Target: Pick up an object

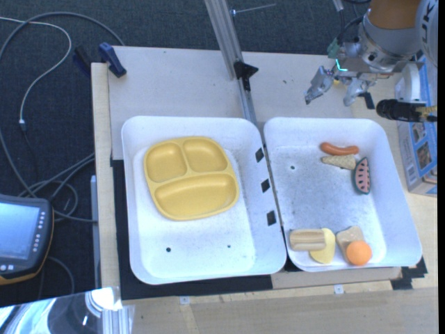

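Observation:
My gripper point(336, 91) hangs open above the bench just behind the right bin point(306, 186), with nothing between its fingers. Inside that bin's far right part lie a sausage point(339, 148), a tan wedge of food point(339, 161) and a watermelon slice point(361, 175). Along its near edge sit a bread roll point(307, 239), a yellow piece point(322, 253), a tan cube point(349, 237) and an orange point(359, 253). All of these lie well below and apart from the gripper.
The left bin point(139, 242) holds a yellow divided plate point(191, 177). A slanted metal pole point(224, 26) rises behind the gap between the bins. Black clips point(265, 184) sit along the bins' shared edge. Cables and a pendant point(21, 235) lie at the left.

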Robot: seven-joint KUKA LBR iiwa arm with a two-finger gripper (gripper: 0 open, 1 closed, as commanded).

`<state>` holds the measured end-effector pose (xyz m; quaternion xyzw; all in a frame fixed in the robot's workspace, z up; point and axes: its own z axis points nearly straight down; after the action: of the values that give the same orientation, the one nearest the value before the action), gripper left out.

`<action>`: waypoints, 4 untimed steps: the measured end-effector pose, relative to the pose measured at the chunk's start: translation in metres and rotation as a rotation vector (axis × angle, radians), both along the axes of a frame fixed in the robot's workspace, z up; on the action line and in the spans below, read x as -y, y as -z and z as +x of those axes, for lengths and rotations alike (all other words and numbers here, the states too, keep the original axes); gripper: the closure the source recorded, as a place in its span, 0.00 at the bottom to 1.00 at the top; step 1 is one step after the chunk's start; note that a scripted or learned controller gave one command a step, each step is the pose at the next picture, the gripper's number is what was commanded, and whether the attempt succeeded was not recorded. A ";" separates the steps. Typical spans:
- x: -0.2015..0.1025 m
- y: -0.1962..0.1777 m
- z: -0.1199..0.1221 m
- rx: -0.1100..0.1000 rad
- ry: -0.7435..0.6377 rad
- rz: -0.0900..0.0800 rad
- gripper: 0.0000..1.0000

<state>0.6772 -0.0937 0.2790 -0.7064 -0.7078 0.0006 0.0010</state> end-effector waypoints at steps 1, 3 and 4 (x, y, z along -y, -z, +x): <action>-0.004 0.053 -0.010 -0.005 0.002 0.000 0.00; 0.000 0.179 -0.018 -0.007 0.002 0.001 0.00; -0.001 0.163 -0.015 0.003 0.002 0.001 1.00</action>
<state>0.6623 -0.0931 0.1161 -0.7070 -0.7072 -0.0007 0.0004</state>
